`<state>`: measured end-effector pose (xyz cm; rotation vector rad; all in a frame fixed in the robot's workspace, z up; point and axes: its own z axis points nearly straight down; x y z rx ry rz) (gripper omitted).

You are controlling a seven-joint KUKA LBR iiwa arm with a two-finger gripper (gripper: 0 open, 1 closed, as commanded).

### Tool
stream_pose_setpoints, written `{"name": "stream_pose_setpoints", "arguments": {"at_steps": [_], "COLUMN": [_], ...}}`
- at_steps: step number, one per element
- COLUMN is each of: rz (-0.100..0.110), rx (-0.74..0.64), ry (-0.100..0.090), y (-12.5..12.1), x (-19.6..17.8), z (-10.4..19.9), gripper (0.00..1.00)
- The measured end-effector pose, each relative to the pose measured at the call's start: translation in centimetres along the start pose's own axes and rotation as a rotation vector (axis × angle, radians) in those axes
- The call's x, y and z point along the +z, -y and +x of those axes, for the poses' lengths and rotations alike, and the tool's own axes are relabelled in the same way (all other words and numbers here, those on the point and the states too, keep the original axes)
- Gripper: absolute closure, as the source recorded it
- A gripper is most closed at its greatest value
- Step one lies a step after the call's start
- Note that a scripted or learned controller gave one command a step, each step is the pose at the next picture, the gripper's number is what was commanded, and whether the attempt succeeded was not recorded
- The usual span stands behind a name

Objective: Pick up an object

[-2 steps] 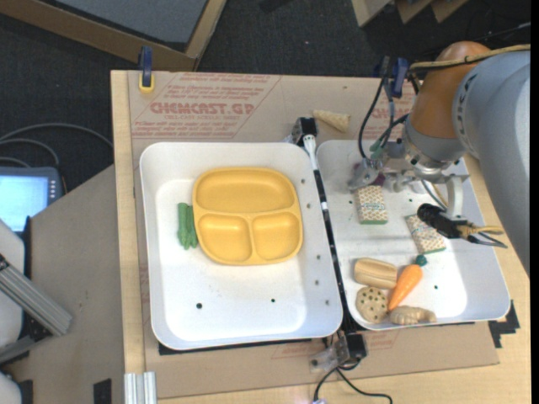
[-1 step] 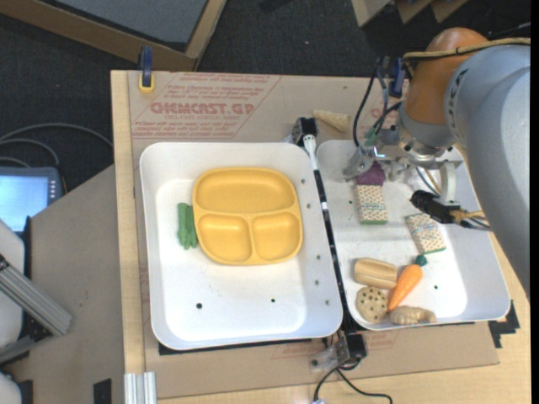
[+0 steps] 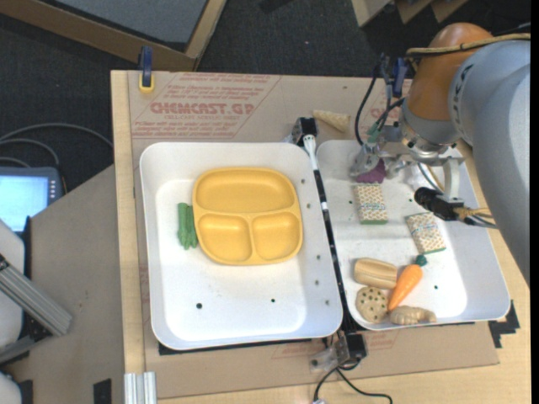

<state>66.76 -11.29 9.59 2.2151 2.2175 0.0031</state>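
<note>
My gripper (image 3: 369, 156) hangs low over the far left corner of the right bin (image 3: 480, 297). A small purple object (image 3: 369, 174) lies right under its tip, and whether it is gripped is hidden. Further down the same bin lie two patterned packets (image 3: 370, 202) (image 3: 426, 232), a tan bread roll (image 3: 375, 271), an orange carrot (image 3: 406, 283), a dotted cookie (image 3: 369, 303) and a pale knobbly piece (image 3: 410, 315).
The left bin (image 3: 160, 251) holds a yellow divided plate (image 3: 248, 213) and a green bean pod (image 3: 186, 225) beside it. A black clip and rod (image 3: 308, 146) run along the wall between the bins. Cables (image 3: 442, 204) trail from the wrist across the right bin's far side.
</note>
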Motion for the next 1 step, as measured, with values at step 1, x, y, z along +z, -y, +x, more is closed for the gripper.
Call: {"name": "stream_pose_setpoints", "arguments": {"at_steps": [1], "rz": [0.008], "rx": [-0.004], "ry": [-0.008], "y": [6.09], "x": [-9.44], "z": [7.16], "gripper": [1.00]}}
